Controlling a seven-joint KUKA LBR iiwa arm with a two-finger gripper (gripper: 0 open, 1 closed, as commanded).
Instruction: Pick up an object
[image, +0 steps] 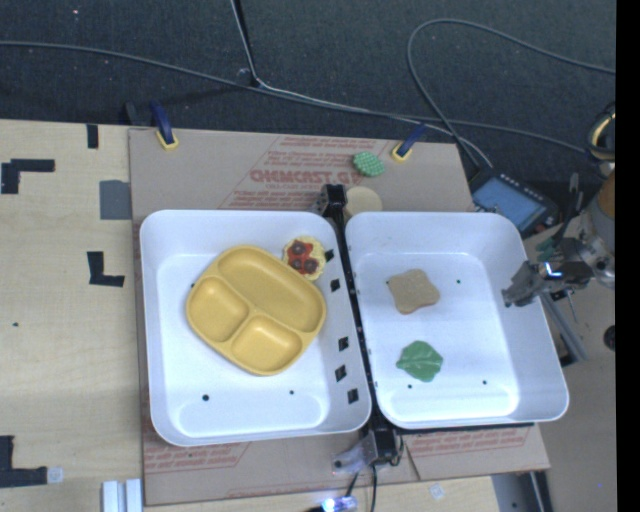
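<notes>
where the right bin (505, 240) ends at its right wall, my jaws (522, 287) sit just outside and over the rim, dark and small against the clutter there. whether they are apart or together i cannot tell; the view is too poor at that edge, and nothing shows between them.

inside the right bin lie two things, well apart from my jaws. a tan flat piece, perhaps a slice of toy bread (412, 291), lies near the middle toward the far side. a green leaf-shaped piece (420, 360) lies nearer the front, below the tan one and apart from it.

the left bin (165, 400) holds a yellow divided plate (256, 309), tilted on a diagonal, with three compartments. just beside its far right corner is a small round piece with red and dark spots (303, 256), touching or nearly touching the plate's edge.

both bins rest side by side on a brown cardboard sheet (290, 165) over the tabletop (60, 300). on the cardboard behind the bins lies a small green dotted piece (368, 163).
</notes>
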